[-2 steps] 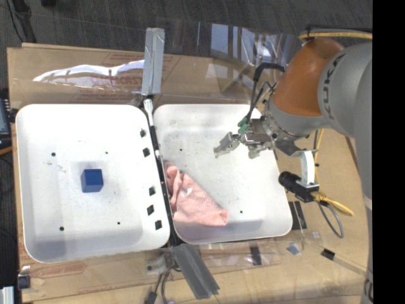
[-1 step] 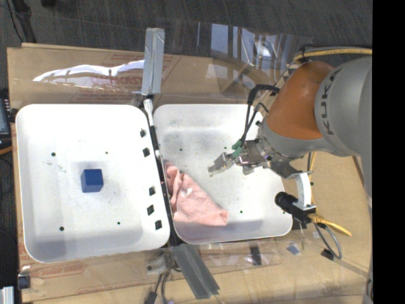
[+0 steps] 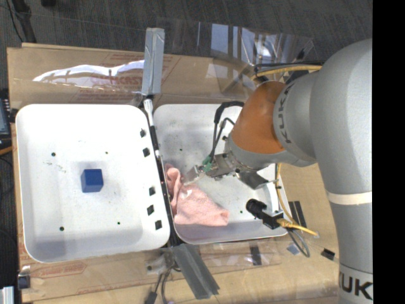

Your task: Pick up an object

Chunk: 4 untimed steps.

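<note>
**Arm low over the right bin, fingers hard to read**

Nearest, at six o'clock of the right bin [image 3: 190,235], a crumpled pink cloth [image 3: 193,202] lies against the near-left wall. Just past it, toward one o'clock, the gripper [image 3: 211,167] hangs close to the cloth's far edge; its fingertips blur against the bin floor, so I cannot tell whether they are released or clenched, or touching the cloth. The grey arm [image 3: 316,116] with its orange band [image 3: 256,122] covers the bin's three o'clock side. At nine o'clock, well apart, a blue cube [image 3: 92,180] sits in the left bin [image 3: 38,122].
</note>
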{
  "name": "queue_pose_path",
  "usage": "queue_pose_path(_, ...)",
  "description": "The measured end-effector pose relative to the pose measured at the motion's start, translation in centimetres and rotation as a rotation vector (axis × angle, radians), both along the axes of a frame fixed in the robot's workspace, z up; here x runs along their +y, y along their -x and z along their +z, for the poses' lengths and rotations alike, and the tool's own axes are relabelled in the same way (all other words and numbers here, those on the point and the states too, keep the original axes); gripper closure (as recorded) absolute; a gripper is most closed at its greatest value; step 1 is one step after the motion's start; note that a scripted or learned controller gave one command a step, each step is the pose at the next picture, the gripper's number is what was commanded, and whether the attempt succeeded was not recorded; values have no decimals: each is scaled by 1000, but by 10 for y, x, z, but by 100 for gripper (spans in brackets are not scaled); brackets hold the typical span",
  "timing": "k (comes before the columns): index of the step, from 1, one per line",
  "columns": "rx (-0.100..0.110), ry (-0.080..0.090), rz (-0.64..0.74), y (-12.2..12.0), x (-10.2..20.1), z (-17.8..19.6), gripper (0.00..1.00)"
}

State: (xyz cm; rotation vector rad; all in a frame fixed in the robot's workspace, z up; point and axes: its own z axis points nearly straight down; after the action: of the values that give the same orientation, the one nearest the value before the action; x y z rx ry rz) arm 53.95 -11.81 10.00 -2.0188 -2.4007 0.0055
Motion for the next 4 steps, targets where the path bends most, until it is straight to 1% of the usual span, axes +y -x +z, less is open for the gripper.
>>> queue_pose_path(1,2,1,5,0,0,9,100)
queue_pose_path(2,2,1,5,0,0,9,0)
queue_pose_path(3,-9,2,6,17,20,-6,0)
queue_pose_path(4,-7,2,-58,11,21,-6,0)
